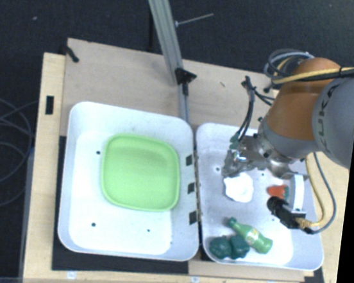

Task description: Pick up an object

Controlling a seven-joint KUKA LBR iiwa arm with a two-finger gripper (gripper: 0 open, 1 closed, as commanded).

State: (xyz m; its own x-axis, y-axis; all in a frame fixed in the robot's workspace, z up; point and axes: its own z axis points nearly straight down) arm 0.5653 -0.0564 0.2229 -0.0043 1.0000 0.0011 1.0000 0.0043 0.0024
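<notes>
My gripper (234, 162) hangs low over the upper middle of the right bin (211, 150). Directly below it and touching its tip in this view lies a white lumpy object (239, 188). Whether that object sits between the gripper's tips is hidden by the wrist. A green bottle (250, 236) with a yellow-green band lies on its side near the bin's front. A dark green lumpy object (228, 247) rests against the bin's front wall, just below the bottle's neck. A small orange-red piece (276, 191) shows to the right of the white object.
The left bin (84, 158) holds a light green square plate (140, 172) at its middle. A grey metal rail (168, 36) slants down from the top to the gap between the bins. The grey and orange arm covers the right bin's upper right.
</notes>
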